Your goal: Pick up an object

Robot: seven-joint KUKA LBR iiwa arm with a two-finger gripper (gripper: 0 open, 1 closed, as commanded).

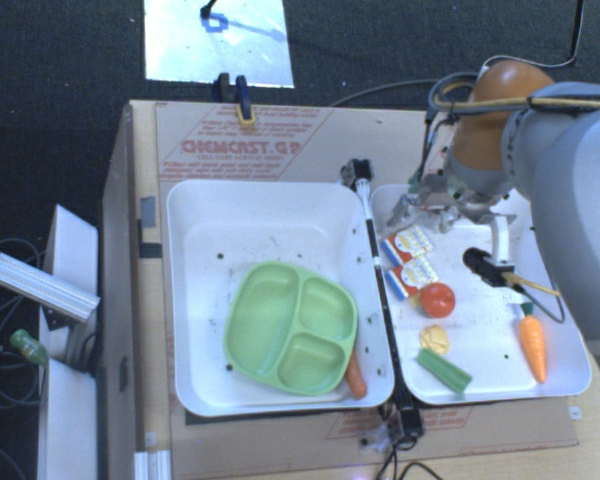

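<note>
At the near edge of the right bin [500, 376] a green block [445, 370] is seen lying slantwise, with a small yellow piece [434, 339] just beyond it. An orange carrot [533, 346] is laid near the bin's right wall, well apart from both. In the left bin [250, 228] a green divided plate [292, 326] takes up the near half, and a reddish sausage-like piece [355, 378] is lodged between the plate and the near right corner. Farther back in the right bin a red tomato [437, 299] is found just beside two printed cartons [408, 260] laid along the left wall. The gripper [417, 211] is seen at the far left corner of the right bin, just beyond the cartons; whether it is open or closed cannot be told. Bare floor is left through the middle of the right bin and across the far half of the left bin. Beyond both bins a strip of the bench [280, 133] is seen.
</note>
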